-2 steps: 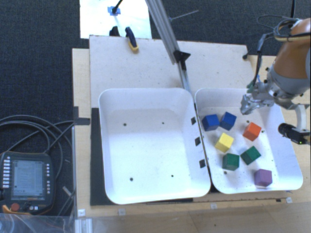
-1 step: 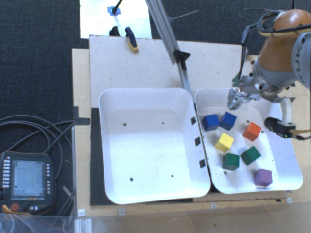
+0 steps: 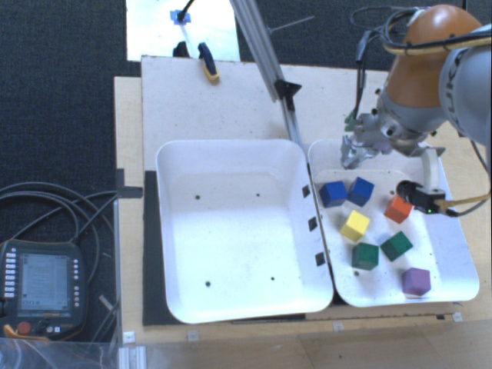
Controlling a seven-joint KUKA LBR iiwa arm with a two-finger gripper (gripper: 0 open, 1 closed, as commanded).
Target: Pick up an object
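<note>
While gripper point(image 3: 355, 154) hovers, blue cubes point(image 3: 347, 192) just below (seemingly untouched)

Bright even light, soft shadows, slightly grainy

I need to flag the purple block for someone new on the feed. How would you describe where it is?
Look at the right-hand white bin, the one that holds the coloured blocks. Go to its near right corner: the purple block sits there alone, nearer the camera than the two green blocks. It is the only purple one.
</note>
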